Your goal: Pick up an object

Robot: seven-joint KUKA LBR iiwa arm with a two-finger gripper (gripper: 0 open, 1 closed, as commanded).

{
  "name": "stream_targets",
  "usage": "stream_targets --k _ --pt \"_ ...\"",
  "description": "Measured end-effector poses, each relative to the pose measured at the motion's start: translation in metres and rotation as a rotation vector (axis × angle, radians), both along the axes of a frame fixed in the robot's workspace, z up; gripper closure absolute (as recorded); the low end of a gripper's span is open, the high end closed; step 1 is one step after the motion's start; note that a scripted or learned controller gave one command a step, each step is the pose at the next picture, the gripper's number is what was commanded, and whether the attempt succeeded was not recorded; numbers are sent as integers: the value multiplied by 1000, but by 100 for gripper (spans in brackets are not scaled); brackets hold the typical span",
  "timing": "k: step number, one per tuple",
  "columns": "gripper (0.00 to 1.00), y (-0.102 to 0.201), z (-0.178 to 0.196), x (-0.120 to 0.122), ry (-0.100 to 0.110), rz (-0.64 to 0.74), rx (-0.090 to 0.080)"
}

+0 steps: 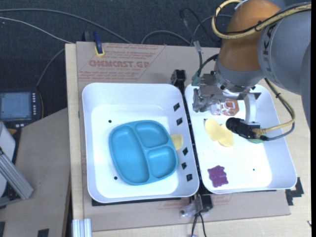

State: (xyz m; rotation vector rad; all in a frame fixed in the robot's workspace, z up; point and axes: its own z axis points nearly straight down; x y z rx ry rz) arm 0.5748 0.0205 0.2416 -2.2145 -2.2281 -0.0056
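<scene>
Camera view from above: closest to me, a purple lump lies near the front of the right bin. Next door, a blue tray lies in the left bin, with a small yellow bit beside it. Further back in the right bin is a flat yellow piece. The grey arm bends down over the back of that bin, above a red and white packet. I cannot tell if its jaws are apart or together.
</scene>
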Motion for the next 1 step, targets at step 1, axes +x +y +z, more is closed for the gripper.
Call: stream_targets --k 1 --pt "100 46 -12 26 1 -1 -1"
